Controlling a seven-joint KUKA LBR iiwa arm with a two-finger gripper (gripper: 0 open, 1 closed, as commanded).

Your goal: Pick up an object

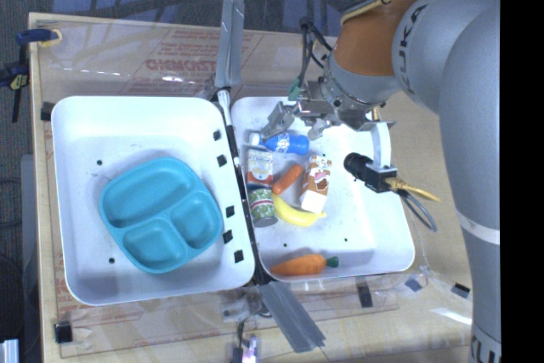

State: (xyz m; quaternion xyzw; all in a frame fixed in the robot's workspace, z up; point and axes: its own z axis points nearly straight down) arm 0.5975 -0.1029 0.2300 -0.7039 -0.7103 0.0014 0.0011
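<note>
- My fingers [296, 127] hang over the far left part of the right bin [384, 227], spread apart with nothing between them.
- The blue bottle [291, 144] lies on its side just on the near side of my fingers. It is the closest thing to me, so I judge it the one to pick up.
- My wrist comes in from the right and tilts toward the wall between the two bins, probably because the bottle sits close to that wall.
- The pile is crowded. A red-labelled can [260, 165] lies just near of the bottle, and a small carrot [289, 178] leans between that can and a milk carton [316, 183].
- Further toward the near side come a green can [262, 207] and a banana [297, 215]. A large carrot [299, 265] lies apart, by the near wall.
- The tight packing is the risk: as I go down, one finger could land on the red-labelled can or nudge the carton instead of closing around the bottle.
- The left bin [66, 183] holds a blue divided plate [161, 212], well apart from my reach.
- Both bins rest on the counter [127, 323].
</note>
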